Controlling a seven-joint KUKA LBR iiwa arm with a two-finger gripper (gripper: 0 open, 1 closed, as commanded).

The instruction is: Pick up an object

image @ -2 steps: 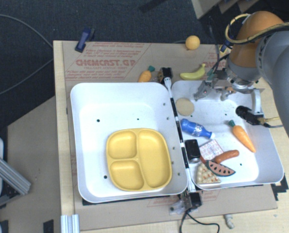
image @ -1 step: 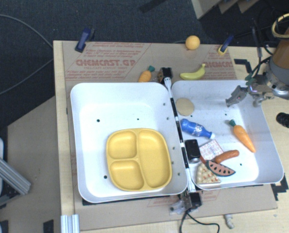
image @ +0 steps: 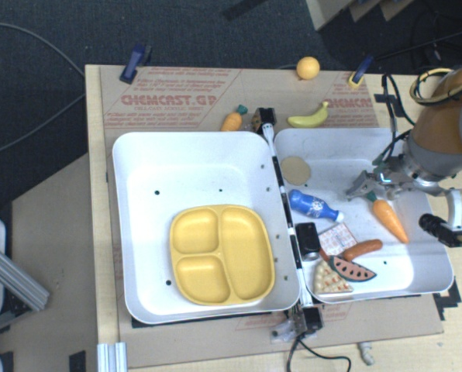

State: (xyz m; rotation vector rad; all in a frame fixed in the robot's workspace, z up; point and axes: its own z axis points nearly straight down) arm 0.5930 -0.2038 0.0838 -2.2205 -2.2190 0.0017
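Brown bench, two white bins side by side in the middle, behind the bins a yellow banana, a small orange ball, a little toy carrot

overhead, slanted, both bins framed

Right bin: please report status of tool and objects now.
Tool low in right bin, nothing seen held. Carrot just beside it, lying flat. Blue bottle and sausage apart, not blocking.
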